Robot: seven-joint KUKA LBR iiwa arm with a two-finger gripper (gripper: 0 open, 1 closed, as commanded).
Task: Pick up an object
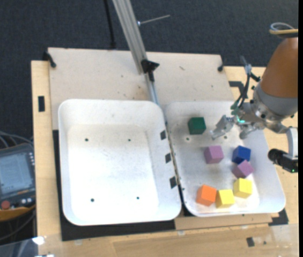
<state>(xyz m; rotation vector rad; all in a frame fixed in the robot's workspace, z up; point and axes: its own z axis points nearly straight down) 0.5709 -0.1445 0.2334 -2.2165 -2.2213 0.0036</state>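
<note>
Looking down on the bench from the fixed camera, you see two shallow white bins side by side. The left bin (pixel 113 159) has nothing for you to pick; every block sits in the right bin (pixel 272 194), so that is where the arm (pixel 280 76) has reached in from the right.

Note how the blocks lie. The green block (pixel 197 125) stands alone near the far side of the bin, well apart from the rest. The pale purple block (pixel 213 154) sits toward the middle. The blue block (pixel 241 153) and a second purple block (pixel 243 168) are just beside each other, and along the near rim the orange block (pixel 206 195) and two yellow blocks (pixel 226 197) (pixel 243 187) crowd together. You would likely find the lone green or pale purple block easier to pick, since nothing hems them in.

The gripper (pixel 223 127) hangs over the bin between the green block and the blue one, just right of the green, touching neither as far as you can see. No block is between its fingers. From this angle you cannot tell whether it is spread or pressed together, so treat the pick as not yet made.
</note>
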